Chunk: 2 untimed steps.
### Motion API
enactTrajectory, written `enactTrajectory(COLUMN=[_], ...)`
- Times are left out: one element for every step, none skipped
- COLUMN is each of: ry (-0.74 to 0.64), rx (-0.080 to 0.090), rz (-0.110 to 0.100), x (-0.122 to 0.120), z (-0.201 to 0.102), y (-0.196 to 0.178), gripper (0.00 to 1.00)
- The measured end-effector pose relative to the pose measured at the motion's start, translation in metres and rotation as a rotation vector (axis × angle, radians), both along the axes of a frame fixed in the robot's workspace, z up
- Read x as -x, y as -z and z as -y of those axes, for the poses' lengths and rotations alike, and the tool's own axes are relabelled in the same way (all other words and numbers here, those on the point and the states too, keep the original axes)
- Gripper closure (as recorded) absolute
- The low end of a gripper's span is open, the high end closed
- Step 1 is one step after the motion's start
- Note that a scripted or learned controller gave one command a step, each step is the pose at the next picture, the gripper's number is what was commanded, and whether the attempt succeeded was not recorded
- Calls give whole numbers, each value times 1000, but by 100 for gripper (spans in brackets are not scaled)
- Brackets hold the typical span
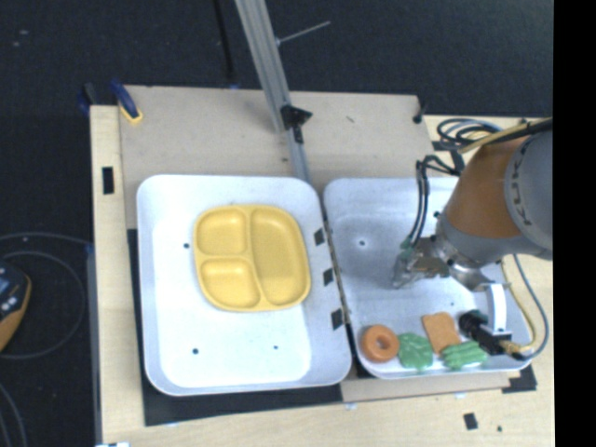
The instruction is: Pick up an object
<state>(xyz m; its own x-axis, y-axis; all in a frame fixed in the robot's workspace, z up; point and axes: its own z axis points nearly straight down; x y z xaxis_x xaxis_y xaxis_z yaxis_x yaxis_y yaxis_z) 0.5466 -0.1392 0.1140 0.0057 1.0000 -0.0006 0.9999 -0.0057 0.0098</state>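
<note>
The bench is a big flat board, light tan, with dark floor all around it. A long grey metal pole slants across the top of it.

Two white bins sit side by side on the bench. The left bin holds a yellow plate with three parts in it. The plate lies flat near the middle of that bin.

The right bin has the robot arm over it. The arm is fat and grey with an orange band, and it comes in from the right. Black wires loop near it.

The hand is at the end of the arm, low over the middle of the right bin. It is small and grey here, and I cannot tell if it is apart or together. I see nothing in it.

The toys lie in a row along the near edge of the right bin, below the hand and a bit apart from it. There is an orange ring like a donut on the left. Next to it is a green lumpy toy. An orange block sits just behind that one. Another green toy is on the right, close to a black part of the arm.

A blue and yellow clip is on the far left corner of the bench.

I cannot read any words or labels here.
</note>
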Motion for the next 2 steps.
enactTrajectory(ry=[-2,-8], rx=[2,2], rz=[-4,-4], x=[1,-7], z=[12,21], y=[-54,-105], gripper=[100,100])
